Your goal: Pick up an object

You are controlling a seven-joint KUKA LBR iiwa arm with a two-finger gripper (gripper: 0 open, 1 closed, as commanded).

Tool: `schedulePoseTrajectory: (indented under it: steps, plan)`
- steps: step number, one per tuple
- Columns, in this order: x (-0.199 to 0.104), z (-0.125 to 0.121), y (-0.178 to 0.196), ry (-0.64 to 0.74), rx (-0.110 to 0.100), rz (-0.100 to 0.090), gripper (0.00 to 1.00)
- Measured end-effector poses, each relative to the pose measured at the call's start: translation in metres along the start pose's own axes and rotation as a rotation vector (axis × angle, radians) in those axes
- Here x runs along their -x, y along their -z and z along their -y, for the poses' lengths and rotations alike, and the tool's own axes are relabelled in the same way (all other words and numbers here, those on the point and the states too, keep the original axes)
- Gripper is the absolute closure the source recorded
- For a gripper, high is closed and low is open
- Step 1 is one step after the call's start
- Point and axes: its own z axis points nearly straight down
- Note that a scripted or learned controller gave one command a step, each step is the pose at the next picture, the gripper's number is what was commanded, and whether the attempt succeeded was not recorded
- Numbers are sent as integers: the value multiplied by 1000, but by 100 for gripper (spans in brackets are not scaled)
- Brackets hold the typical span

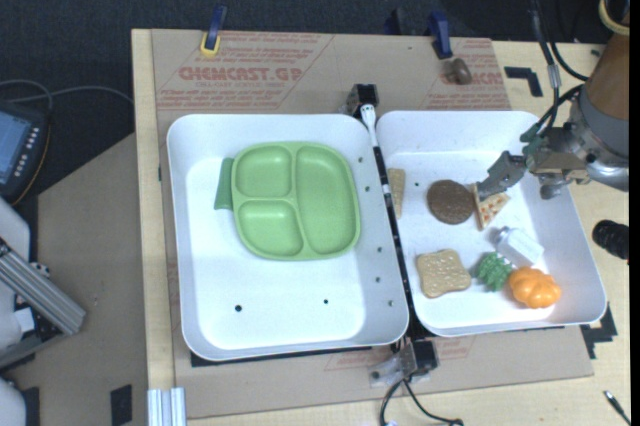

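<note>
The right bin [560,214] holds several toy foods. A brown round patty [451,202] lies near its middle, with a pizza slice [491,209] just to its right. Toward the front are a tan toast slice [442,272], a green broccoli piece [492,270], an orange pumpkin-like piece [533,287] and a small white object [517,244]. A beige slice [396,191] rests against the bin's left wall. My gripper [495,182] reaches in from the right and hangs just above the pizza slice's upper end. I see nothing held in it.
The left bin [200,294] holds a green divided plate [295,199]. Both bins sit on a cardboard-covered bench [300,64] with clamps at the back edge. The arm's wrist [585,149] stands over the right bin's far right corner.
</note>
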Motion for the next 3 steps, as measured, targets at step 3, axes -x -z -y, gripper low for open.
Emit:
schedulePoseTrajectory:
  steps: [3]
  plan:
    - [-4,15,-154,-2,-8,-2,0]
